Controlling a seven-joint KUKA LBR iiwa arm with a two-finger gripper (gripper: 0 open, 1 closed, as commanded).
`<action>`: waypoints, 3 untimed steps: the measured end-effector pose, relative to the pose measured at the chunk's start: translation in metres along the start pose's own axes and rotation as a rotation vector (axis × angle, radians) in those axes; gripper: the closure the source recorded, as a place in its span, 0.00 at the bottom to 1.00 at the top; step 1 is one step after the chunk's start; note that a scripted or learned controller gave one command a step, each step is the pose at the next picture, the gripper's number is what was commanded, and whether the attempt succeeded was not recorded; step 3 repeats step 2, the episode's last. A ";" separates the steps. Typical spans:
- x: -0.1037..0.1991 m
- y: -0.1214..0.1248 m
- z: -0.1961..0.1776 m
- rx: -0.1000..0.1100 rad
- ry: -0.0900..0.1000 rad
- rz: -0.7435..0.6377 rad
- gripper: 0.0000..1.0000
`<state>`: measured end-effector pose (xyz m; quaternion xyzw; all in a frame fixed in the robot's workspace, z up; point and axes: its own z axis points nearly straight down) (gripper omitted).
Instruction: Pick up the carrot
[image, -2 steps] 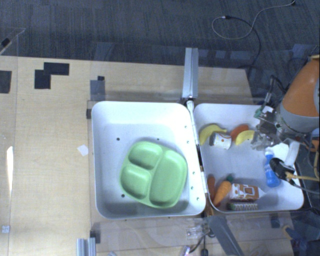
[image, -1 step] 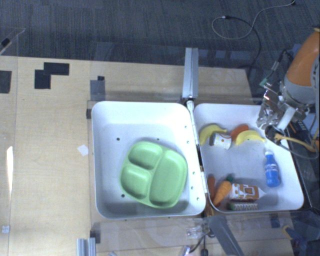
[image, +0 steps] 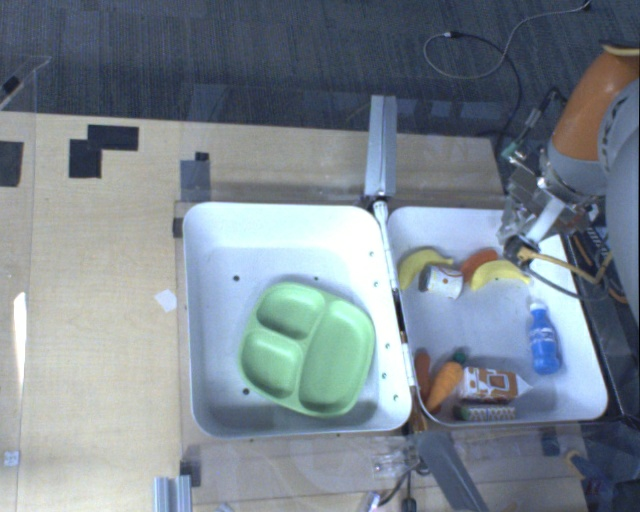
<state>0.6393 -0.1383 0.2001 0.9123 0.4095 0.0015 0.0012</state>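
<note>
Carrot (image: 443, 383): lying at lower left of the right-hand bin (image: 590, 395), close to the wall shared with the other bin, tip pointing down-left, green stub at upper right. Tilted, not flat along either wall. Touching or nearly touching a dark red-brown item (image: 422, 368) on its left; which cannot be told. Small printed carton (image: 488, 385) just beside on the right, lying along the bin's lower wall.

Farther up the same bin: yellow banana-like piece (image: 422, 264), a white cup-like object (image: 441, 283) against it, an orange-and-yellow fruit piece (image: 494, 270), and a blue bottle (image: 543, 340) toward the right wall. Left bin (image: 210, 300) carrying a green divided plate (image: 308, 348).

Gripper (image: 516, 240): at upper right of the frame, over the top edge of the right bin, well apart from the carrot. Finger spacing cannot be told from this slant. Nothing seen held.

Step in hand, as judged: approach not yet made. Recommended: travel down-left across the bin, clearing the fruit cluster; align the fingers across the carrot's width, not along its length; descend at mid-body, away from the tapered tip. Crowding on both sides and the nearby wall leave little finger room; risk of catching the carton or the dark item instead.

Markings: carton shows orange and white print, too small to read. No brand legible on the bottle. Black blocks (image: 103, 146) on the bench at upper left, no lettering.
</note>
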 end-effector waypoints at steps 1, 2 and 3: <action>-0.015 0.044 0.074 0.002 -0.002 -0.090 1.00; -0.011 0.044 0.063 -0.001 -0.001 -0.099 1.00; -0.011 0.044 0.063 -0.001 -0.001 -0.099 1.00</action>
